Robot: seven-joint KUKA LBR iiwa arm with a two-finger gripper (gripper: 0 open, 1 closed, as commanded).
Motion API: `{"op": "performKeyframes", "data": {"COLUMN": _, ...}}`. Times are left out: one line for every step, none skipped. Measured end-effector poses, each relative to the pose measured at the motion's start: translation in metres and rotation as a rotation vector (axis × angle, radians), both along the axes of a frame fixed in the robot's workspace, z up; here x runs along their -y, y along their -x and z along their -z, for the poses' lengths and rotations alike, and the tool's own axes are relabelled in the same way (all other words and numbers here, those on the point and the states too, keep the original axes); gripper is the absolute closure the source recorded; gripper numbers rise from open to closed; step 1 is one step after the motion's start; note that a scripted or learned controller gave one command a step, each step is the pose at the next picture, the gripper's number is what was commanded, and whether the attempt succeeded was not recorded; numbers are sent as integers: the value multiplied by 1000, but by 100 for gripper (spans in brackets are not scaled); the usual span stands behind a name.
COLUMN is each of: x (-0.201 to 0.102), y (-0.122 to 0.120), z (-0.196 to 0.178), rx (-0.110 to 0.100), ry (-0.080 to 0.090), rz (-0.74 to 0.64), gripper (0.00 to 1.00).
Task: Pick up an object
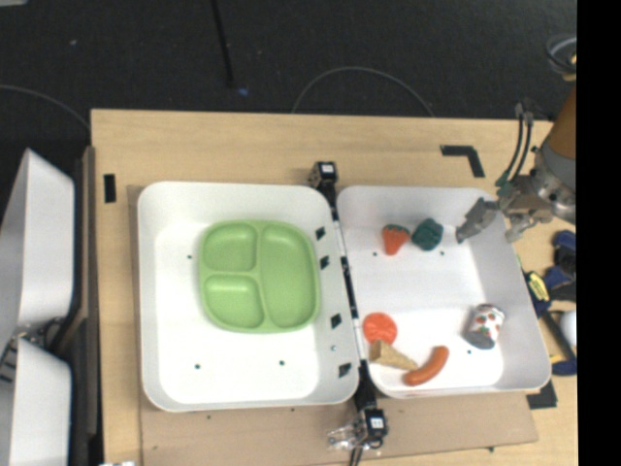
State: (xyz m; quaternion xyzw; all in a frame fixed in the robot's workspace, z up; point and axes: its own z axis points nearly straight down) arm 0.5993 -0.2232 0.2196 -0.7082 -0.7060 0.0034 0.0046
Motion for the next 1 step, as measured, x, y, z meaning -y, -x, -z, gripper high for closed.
{"op": "performKeyframes", "data": {"x": 0, "y": -3, "z": -8, "rx": 13, "ry": 3, "rz": -4, "gripper": 0}}
